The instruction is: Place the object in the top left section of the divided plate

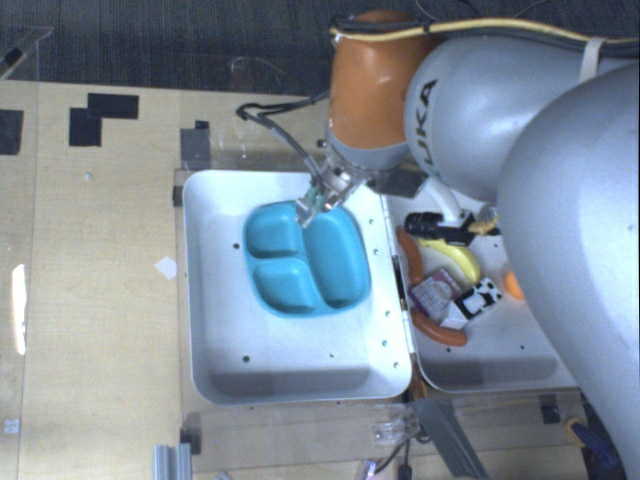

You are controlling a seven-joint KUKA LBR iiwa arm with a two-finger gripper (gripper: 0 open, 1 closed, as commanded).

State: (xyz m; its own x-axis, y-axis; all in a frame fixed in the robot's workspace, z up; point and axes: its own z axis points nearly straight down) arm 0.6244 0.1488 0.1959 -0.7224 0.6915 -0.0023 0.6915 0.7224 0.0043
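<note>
Over the divided plate's [305,258] upper rim hangs the pincer [312,206], apparently clamped on something small and greenish; the top left section [272,233] lies just down-left.

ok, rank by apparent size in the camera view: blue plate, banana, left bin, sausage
1. left bin
2. blue plate
3. banana and sausage: look alike, both partly covered by other items, so no ranking between them.

The pale wooden bench [100,298] and two shallow white plastic bins [215,368] are viewed obliquely from above, at close range.
</note>
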